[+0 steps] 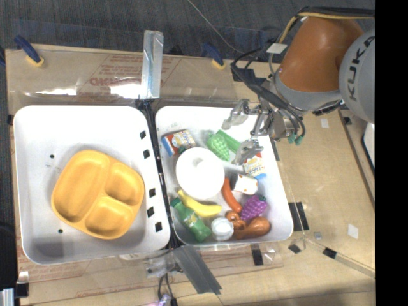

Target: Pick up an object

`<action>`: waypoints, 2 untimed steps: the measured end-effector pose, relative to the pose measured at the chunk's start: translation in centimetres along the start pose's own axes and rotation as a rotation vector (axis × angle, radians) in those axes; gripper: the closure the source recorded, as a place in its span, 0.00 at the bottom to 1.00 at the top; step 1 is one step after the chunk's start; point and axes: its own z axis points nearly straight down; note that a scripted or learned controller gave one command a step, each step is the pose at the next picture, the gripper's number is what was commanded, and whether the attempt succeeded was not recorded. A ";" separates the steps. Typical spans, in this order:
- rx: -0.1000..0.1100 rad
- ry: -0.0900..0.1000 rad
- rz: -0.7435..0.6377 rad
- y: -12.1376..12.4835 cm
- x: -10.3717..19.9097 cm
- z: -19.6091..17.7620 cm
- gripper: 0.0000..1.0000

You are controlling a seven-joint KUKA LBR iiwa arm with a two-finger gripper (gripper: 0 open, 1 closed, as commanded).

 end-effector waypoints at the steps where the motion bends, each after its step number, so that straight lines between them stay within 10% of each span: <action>1: -0.004 0.008 0.038 -2.5 -1.2 11.1 0.00; 2: 0.005 -0.016 -0.034 -3.0 -5.3 15.0 0.00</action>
